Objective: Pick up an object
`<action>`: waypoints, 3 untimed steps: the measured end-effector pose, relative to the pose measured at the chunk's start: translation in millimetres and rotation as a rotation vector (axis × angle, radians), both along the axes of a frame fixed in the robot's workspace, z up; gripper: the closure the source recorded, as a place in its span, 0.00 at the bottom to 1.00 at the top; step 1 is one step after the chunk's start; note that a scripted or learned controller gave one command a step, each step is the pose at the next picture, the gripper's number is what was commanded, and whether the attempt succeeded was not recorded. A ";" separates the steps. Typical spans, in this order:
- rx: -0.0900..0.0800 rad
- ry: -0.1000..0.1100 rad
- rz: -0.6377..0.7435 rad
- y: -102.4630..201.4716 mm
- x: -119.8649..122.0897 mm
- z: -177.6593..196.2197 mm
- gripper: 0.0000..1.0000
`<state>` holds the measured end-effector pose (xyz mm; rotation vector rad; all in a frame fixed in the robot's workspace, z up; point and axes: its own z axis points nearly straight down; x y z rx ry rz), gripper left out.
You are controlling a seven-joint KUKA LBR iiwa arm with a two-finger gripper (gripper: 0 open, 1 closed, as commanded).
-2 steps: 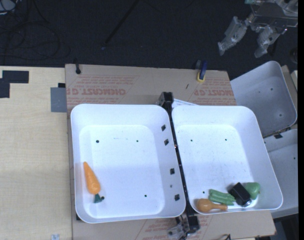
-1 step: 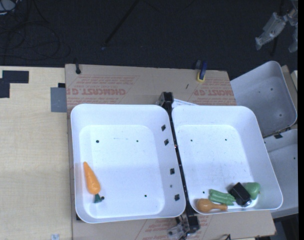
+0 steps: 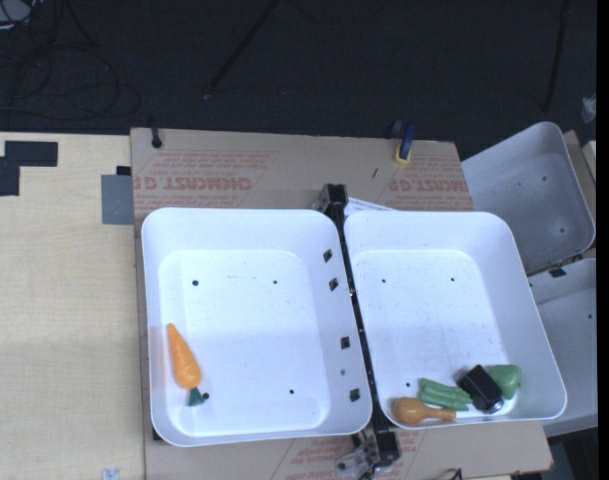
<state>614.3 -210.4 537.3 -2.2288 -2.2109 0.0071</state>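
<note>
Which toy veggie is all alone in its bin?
The toy carrot, orange with a green top, lies alone in the left bin. The other toys sit clustered in the right bin's near corner.

Partly hidden items in the right bin

We saw a black block [image 3: 481, 387] covering part of the green toy [image 3: 503, 377] and green pod [image 3: 444, 394].

The brown board [image 3: 284, 173] under the bins bears upside-down red lettering, not clearly legible.

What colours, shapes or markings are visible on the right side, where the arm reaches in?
The arm's own look cannot be judged here. On that side lies a pale grey plate with rounded corners and small dark holes.
</note>
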 end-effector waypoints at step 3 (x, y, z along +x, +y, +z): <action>0.005 -0.001 0.016 149.4 29.9 0.1 1.00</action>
